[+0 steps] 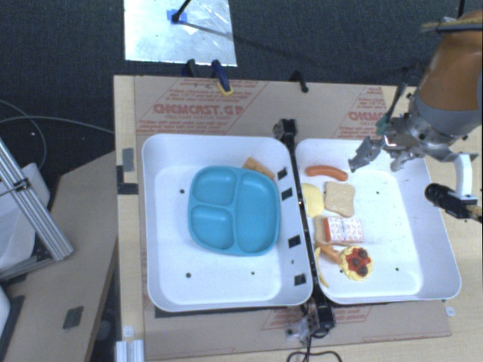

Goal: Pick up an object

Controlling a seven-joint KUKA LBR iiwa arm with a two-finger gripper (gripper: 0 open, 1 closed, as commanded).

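Toy food, the stuff to be picked from, lies along the left side of the right bin point(423, 277): nearest the camera sits a small pizza round point(356, 262) with red toppings, an orange carrot-like piece point(329, 253) just beside it on its left. Behind them comes a red and white packet point(344, 231) whose print is too small to read, then a slice of bread point(339, 199) with a pale yellow piece point(312, 200) at its left, and farthest back a sausage point(326, 173). The left bin point(170, 277) carries a blue divided plate point(232, 209), and an orange-brown wedge point(258, 167) peeks out past its far rim. Beyond the bins, the brown board on the bench point(83, 225) bears red lettering seen upside down, reading roughly "CHEMCAST", once at the left point(198, 109) and again partly at the right. Farther back lies a shiny silver sheet point(179, 19). The claw point(371, 154) hangs over the far part of the right bin, near the sausage but apart from it; nothing shows between its fingers, and whether they are spread or closed cannot be told.
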